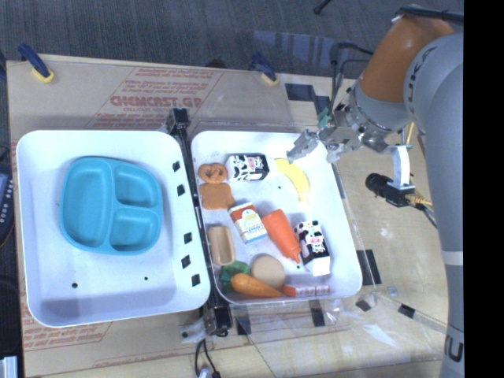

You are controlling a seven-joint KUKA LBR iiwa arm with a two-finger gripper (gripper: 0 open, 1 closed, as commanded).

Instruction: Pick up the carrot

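One carrot (253, 286), orange with a green top, lies at the near edge of your right bin (343, 235) beside other toy food. Your gripper (313, 146) hangs released above the far rim; brown board covers the counter (142, 93)

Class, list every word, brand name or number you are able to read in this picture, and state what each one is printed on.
"CHEMCAST GP", in red, on the brown protective paper covering the bench behind the bins; the smaller red lines around it are too blurred to read.
Small juice carton in the right bin: label print too small to read.
Two cow-patterned cartons: no legible text.
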